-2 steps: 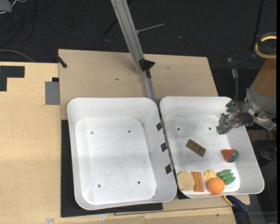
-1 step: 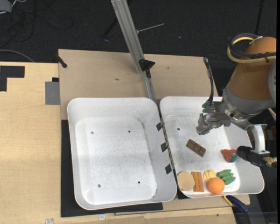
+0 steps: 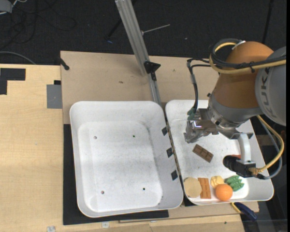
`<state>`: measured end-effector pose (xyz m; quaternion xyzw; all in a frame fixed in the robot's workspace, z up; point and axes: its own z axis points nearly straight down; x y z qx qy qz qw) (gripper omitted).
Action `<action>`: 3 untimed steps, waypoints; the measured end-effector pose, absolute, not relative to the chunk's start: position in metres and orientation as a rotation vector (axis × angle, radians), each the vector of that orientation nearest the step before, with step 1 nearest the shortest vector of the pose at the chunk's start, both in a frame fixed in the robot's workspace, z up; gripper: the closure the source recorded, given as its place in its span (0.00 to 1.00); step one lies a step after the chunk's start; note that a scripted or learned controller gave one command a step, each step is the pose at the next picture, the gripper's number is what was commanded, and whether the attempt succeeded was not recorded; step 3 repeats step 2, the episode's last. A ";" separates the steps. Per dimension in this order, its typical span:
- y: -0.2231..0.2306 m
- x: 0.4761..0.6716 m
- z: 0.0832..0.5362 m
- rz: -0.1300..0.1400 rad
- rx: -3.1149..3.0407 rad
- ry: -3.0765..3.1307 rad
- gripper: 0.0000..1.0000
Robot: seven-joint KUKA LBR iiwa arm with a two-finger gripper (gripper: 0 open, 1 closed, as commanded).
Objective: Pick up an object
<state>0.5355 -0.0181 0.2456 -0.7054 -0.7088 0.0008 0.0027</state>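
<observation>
A glossy white right bin [image 3: 179, 111] holds a flat brown block [image 3: 203, 153] beneath the metal tool [image 3: 193, 132], grip unclear.

Matt white plastic bins [image 3: 87, 111], pale wood bench [image 3: 24, 129], ridged metal rail [image 3: 133, 33].

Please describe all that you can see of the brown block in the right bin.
The brown block is a small flat rectangle, dark brown, like a chocolate piece. It lies flat and turned at a slant on the floor of the right bin, apart from the other items near the front edge. The gripper hangs just above and left of it; nothing visibly touches it.
</observation>
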 end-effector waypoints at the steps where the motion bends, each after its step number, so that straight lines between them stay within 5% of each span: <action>1: 0.030 0.547 0.247 0.002 -2.215 -2.224 1.00; 2: 0.080 0.539 0.235 0.005 -2.214 -2.222 1.00; 3: 0.080 0.539 0.235 0.005 -2.214 -2.222 1.00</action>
